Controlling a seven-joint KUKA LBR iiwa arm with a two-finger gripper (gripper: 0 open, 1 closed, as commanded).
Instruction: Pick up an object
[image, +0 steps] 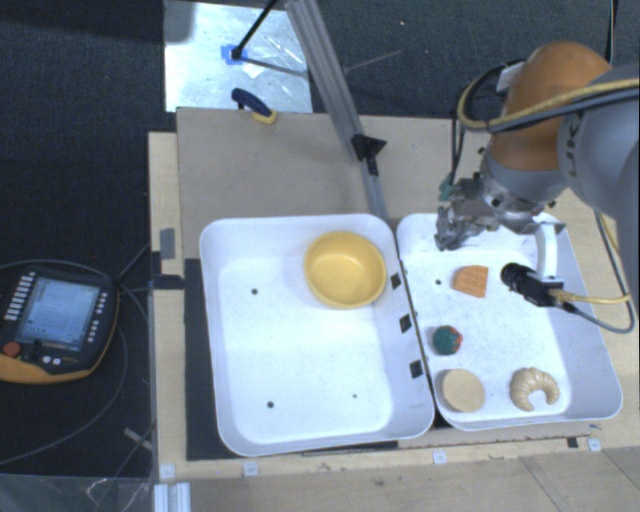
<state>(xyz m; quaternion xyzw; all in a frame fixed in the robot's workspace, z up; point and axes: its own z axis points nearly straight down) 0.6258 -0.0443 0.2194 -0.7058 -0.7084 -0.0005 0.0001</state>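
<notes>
**Orange wedge lies just below and to the right of the gripper**

Your grey two-finger gripper (452, 236) hangs over the far left corner of the right-hand white bin (590, 345), close to the rim it shares with the left-hand white bin (235, 330). Nothing shows between the tips, and from this slant you cannot tell whether they stand apart or together.

The nearest thing to pick is the small orange wedge-shaped piece (471, 280). It sits on the bin floor just beside the gripper, toward the near edge of the bench and slightly to the view's right. It looks roughly square, with no clear long axis, so the approach angle should matter little. Expect a short shift toward you and a descent.

Farther down the same bin you have a small green and red ball (447, 340), a flat tan round disc (463, 390) and a pale croissant-shaped piece (534, 387), all well apart from the tool. The yellow plastic bowl (345, 268) rests in the left bin, across the shared rim.
</notes>
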